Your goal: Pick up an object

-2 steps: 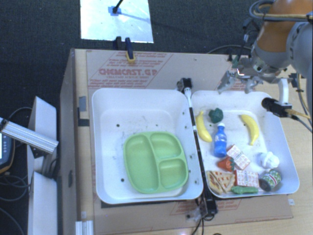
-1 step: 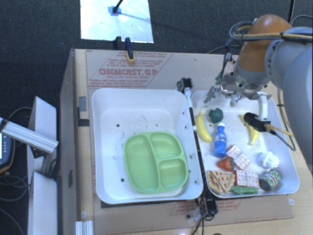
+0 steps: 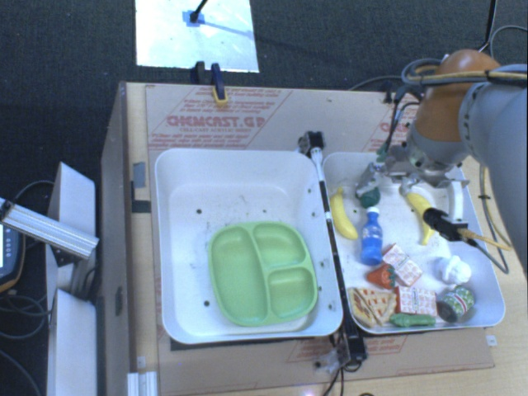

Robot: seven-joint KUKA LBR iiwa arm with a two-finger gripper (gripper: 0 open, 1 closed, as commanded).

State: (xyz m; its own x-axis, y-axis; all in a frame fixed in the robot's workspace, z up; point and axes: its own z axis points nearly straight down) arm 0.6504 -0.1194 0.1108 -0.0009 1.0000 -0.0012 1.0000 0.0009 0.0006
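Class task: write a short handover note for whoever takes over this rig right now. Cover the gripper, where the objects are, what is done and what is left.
Gripper: low over the far end of the right bin, beside a dark green item; whether it is open or shut cannot be told, and no grasp is visible.
Right bin contents: a banana along the left wall, blue bottle, a second banana, and small toy foods at the near end.
Left bin: holds a green divided plate.
Done: arm has reached into the right bin.
Left: grasp one object and lift it out.
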